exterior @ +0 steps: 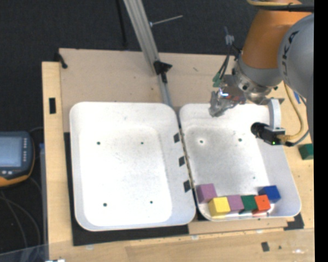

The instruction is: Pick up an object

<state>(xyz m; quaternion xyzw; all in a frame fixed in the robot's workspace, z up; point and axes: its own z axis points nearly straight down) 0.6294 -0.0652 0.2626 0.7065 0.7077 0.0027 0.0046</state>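
Camera view looks down on two white bins set side by side on a wooden bench (120, 75). The left bin (87, 119) has nothing but specks on its floor. The right bin (284, 168) carries a row of small blocks along its near edge: a purple block (206, 191) nearest the divider between bins, a yellow block (219, 206) just in front of it, a second purple block (235, 202) beside that, then a green block (247, 203), an orange block (262, 203) and a blue block (270, 192) toward the near right corner. They sit touching or almost touching one another.

The gripper (220, 105) hangs over the far left corner of the right bin, well apart from the blocks; nothing lies between its fingers, and whether they are spread or closed cannot be told from this slant.

Judging by their look, the blocks are light, rigid and smooth-sided, so they should neither crush nor sag, though a shallow pinch may let one slip. The crowding is the trouble: fingers need free sides. The purple block at the row's divider end and the blue one at the other end offer the most open faces, best taken across two opposite flat sides, low on the body.
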